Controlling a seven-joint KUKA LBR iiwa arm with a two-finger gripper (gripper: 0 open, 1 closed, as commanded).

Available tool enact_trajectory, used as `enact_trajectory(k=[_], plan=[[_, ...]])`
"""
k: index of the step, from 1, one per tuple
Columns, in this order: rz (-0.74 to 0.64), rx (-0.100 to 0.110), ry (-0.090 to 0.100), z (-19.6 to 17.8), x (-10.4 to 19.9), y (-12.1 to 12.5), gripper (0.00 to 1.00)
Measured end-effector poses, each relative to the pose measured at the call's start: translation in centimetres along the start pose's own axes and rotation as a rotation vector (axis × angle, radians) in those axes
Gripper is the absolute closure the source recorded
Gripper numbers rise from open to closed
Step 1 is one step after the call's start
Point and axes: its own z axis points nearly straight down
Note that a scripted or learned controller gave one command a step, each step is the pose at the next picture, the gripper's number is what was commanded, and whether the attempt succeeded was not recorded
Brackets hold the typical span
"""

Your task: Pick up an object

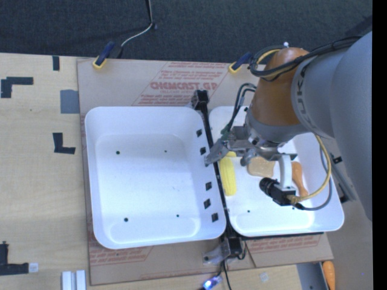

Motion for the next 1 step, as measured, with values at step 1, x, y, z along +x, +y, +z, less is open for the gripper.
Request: enact_trajectory(k=[1], plan=[[0.000,0.000,0.000,0.00,0.00,0.00,0.00]])
